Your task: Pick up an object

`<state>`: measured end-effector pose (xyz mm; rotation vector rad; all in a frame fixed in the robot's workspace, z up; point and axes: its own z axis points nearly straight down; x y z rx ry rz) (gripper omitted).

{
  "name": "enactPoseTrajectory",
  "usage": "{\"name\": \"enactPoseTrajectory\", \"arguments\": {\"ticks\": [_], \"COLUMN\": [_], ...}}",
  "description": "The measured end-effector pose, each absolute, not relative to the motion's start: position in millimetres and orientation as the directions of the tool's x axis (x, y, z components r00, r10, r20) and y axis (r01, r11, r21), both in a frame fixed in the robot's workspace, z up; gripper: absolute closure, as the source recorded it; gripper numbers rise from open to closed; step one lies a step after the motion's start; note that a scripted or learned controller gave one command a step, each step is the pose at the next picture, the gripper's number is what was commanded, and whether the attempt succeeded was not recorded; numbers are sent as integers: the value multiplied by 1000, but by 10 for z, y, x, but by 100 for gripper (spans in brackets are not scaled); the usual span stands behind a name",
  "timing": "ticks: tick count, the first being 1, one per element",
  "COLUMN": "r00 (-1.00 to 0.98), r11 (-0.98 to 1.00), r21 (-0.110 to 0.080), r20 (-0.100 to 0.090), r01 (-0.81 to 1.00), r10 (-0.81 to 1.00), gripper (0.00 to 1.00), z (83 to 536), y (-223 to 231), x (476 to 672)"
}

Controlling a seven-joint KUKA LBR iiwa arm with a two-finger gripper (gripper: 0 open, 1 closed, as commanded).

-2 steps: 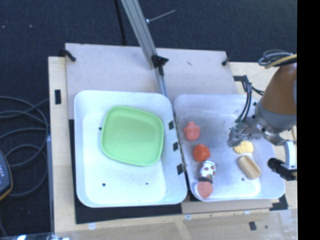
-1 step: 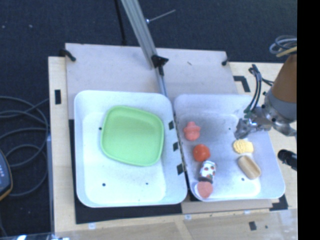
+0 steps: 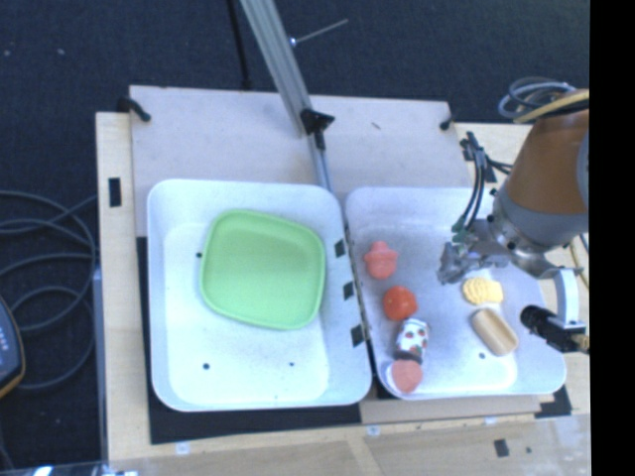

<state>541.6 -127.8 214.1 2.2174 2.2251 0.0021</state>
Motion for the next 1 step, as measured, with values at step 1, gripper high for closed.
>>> {"name": "enactPoseTrajectory", "arguments": {"ticks": [1], "r00": [-4], "r11": [4], "r21": [2], "r20": [1], "r01": [1000], "r10": [1000], "gripper": [100], "z": [2274], "y": [-698], "x": [5381]}}
